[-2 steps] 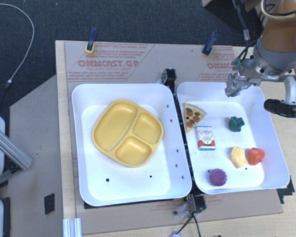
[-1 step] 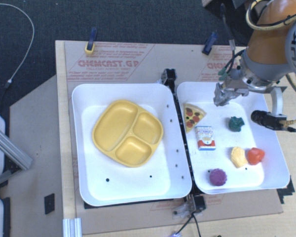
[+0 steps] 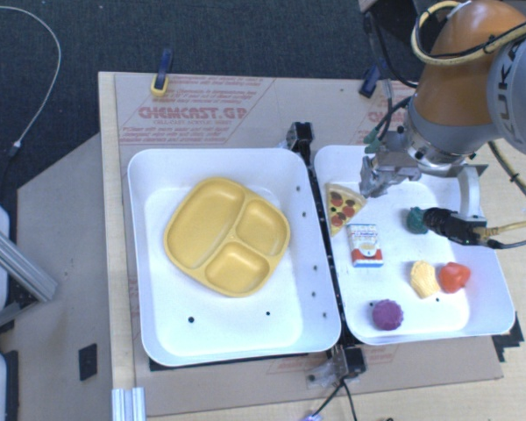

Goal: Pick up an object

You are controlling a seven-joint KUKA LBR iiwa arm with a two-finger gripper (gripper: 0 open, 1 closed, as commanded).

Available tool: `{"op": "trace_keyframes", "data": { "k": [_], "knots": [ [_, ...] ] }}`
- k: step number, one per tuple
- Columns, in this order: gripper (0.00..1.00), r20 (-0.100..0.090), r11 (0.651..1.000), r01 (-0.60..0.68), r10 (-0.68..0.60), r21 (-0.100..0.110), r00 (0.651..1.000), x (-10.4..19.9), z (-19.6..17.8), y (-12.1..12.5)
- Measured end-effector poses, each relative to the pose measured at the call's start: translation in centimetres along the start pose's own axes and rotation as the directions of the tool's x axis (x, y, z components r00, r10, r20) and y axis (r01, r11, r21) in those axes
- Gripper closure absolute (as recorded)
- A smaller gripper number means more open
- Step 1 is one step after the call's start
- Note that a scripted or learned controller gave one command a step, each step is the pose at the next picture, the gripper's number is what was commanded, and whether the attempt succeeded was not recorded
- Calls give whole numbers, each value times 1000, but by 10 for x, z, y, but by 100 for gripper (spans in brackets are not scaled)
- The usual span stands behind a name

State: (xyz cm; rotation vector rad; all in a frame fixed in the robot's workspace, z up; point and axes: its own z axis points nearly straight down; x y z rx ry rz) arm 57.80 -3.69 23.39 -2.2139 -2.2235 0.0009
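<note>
The right bin (image 3: 482,323) holds a pizza slice toy (image 3: 340,205) at its left edge, a small red-and-white carton (image 3: 365,245), a purple grape bunch (image 3: 387,314), a yellow item (image 3: 423,279), a red item (image 3: 454,276) and a green item (image 3: 415,220). My gripper (image 3: 374,182) hangs over the bin's upper left part, just right of and above the pizza slice. I see nothing held in it.
The left bin (image 3: 149,323) carries a yellow divided plate (image 3: 227,236). A black clamp (image 3: 300,136) sits at the top between the bins. Blue clips (image 3: 162,64) hold the cardboard base. The arm's orange band (image 3: 460,60) looms over the right bin's far side.
</note>
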Motion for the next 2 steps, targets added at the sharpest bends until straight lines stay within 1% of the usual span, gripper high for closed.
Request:
{"op": "trace_keyframes", "data": {
  "k": [1, 2],
  "knots": [
    [100, 1, 1000, 0, 0, 0, 1000, 48, -7, -14],
    [100, 0, 1000, 2, -2, 0, 1000, 103, -12, -32]
  ]
}}
